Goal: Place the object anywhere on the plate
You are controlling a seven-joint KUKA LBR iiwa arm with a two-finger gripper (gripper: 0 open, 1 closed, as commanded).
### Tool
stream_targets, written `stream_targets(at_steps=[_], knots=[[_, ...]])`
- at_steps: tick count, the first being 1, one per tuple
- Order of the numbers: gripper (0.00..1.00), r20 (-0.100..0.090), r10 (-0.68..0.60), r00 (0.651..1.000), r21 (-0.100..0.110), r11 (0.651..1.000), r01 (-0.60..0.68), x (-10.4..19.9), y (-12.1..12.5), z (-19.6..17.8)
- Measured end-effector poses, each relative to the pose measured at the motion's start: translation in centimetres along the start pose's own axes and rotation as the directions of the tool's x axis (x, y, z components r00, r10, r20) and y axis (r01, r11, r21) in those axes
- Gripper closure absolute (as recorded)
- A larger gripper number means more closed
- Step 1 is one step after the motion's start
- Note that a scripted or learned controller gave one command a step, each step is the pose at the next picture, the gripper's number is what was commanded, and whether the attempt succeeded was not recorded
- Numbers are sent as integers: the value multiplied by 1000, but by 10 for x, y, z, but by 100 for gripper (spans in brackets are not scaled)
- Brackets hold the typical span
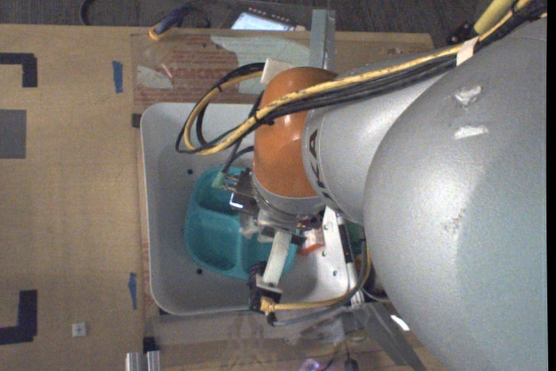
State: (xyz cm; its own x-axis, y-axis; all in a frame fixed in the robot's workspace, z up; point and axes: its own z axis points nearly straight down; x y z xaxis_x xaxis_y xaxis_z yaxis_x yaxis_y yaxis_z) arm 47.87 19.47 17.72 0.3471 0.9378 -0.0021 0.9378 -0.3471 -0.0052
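Teal plate (208,230) sits in the white bin (161,187), toward its lower-middle part; it's a glossy blue-green plastic piece w/ rounded corners, a raised rim and what looks like divided compartments, right side covered by the arm (434,161). Grey arm w/ orange band reaches in from the right, wrist directly over the plate's right edge. End effector (261,217) is tucked under the wrist, so can't tell how far open it is or whether it has anything. Object to be placed: can't make it out. Yellow-black cables (217,113) loop over the bin's upper part. Bin rests on the brown bench (69,187).
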Motion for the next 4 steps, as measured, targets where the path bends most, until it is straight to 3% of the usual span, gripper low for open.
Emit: stream_targets(at_steps=[1, 2, 3, 4], knots=[[100, 1, 1, 1000, 1, 1000, -1, 0, 1, -9], [100, -24, 406, 914, -10, 914, -406, 17, 1, 64], [100, -2, 300, 954, -3, 954, -300, 9, -3, 35], [100, -20, 321, 947, -15, 947, -321, 16, 49, 63]])
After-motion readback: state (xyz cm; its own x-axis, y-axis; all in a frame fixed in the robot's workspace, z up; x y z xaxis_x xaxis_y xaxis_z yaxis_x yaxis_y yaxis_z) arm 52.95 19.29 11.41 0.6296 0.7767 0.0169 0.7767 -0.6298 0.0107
